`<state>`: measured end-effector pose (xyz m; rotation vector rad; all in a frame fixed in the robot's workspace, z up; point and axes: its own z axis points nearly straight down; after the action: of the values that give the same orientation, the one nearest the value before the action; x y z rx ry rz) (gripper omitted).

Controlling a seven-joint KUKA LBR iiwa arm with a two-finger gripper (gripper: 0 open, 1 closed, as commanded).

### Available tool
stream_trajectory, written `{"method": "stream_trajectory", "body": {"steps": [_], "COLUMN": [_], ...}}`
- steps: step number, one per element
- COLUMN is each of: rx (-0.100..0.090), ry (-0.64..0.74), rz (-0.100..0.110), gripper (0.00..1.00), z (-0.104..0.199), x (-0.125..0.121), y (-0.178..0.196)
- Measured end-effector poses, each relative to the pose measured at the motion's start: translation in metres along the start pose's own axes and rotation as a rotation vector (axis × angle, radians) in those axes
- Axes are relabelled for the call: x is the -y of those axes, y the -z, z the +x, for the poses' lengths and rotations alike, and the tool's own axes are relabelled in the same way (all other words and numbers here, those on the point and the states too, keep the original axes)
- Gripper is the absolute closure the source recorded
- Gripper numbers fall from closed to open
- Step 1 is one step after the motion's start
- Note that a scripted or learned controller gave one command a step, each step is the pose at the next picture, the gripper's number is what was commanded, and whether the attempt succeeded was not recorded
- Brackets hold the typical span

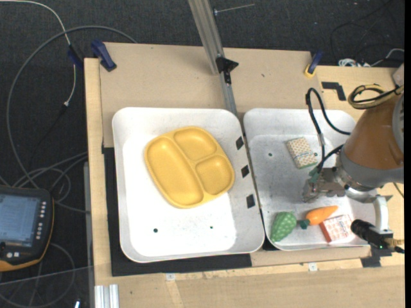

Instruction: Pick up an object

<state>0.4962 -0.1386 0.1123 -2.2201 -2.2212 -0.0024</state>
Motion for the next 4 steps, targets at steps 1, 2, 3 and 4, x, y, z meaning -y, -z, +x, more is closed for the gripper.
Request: {"method": "stream_trajectory", "body": {"steps": [1, 2, 3, 4], "rx": [0.004, 0.004, 0.003, 0.000], "ry": [0.001, 0.001, 0.001, 0.007], "rz": [-0.007, -0.007, -0.004, -0.001], "gripper": [1.00, 1.00, 1.00, 1.00], "z": [-0.005, -0.005, -0.005, 0.053], "x": [-0.006, -0.008, -0.009, -0.023], "y": [0.062, 0.116, 0.139, 0.136]}}
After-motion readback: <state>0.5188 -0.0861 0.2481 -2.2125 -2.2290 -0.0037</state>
